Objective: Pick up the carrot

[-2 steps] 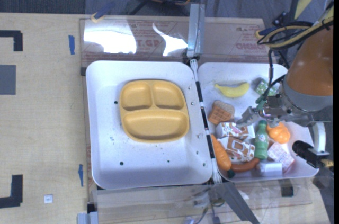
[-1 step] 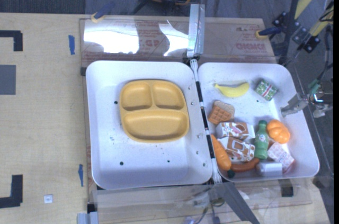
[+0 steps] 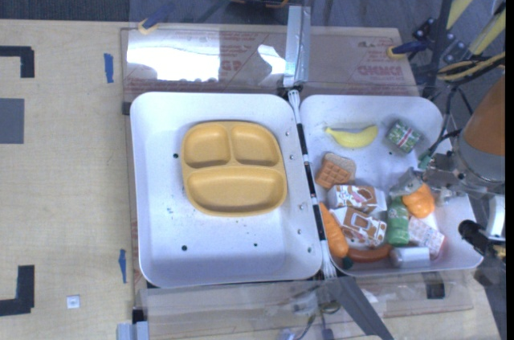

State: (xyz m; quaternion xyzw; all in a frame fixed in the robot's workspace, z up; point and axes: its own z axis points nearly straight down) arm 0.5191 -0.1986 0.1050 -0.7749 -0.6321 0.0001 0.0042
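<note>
The carrot [image 3: 332,231] is a long orange piece lying along the left wall of the right bin [image 3: 434,112], its tip toward the front. My gripper [image 3: 417,182] hangs low over the right side of that bin, well to the right of the carrot. It sits just above a small round orange item [image 3: 420,203]. The grey arm with its orange band [image 3: 488,133] comes in from the right edge.
The right bin also holds a banana [image 3: 352,136], a green can [image 3: 403,136], a waffle [image 3: 336,170], a printed carton [image 3: 359,219], a green packet [image 3: 397,224] and a sausage [image 3: 369,255]. A yellow divided plate [image 3: 234,167] lies in the left bin [image 3: 161,234].
</note>
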